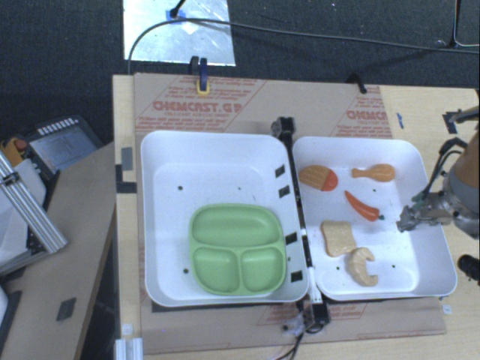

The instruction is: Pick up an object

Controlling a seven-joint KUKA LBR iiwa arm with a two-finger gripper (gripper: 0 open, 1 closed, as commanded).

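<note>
From above, the gripper (411, 220) hangs at the right bin's (431, 276) right edge; whether its jaws are apart or together cannot be told. The red chili pepper (363, 207) lies mid-bin, just left of it. It looks like light, stiff, smooth plastic, best pinched across its thicker middle.

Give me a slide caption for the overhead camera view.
Gripper at the right white bin holding five toy foods; green three-compartment plastic tray in the left white bin.
</note>
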